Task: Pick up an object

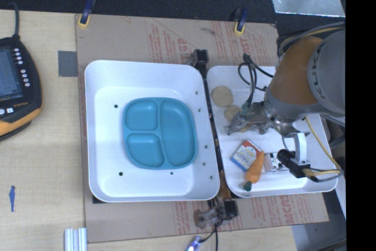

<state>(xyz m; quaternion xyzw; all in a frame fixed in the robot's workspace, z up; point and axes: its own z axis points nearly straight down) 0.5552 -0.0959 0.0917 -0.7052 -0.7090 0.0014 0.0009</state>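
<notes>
Here, jaws (239, 121) just above carrot (254, 168), apart.

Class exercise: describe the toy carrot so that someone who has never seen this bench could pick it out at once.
Find the two white bins side by side and take the right bin, where the grey arm reaches in. Near its front edge lies the carrot, beside a small printed packet. It alone is orange and tapered, with a dark green tip.

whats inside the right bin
In the right bin: a tan round disc, a small printed packet, a toy carrot, and the gripper low among them. The arm covers the bin's right part.
</notes>
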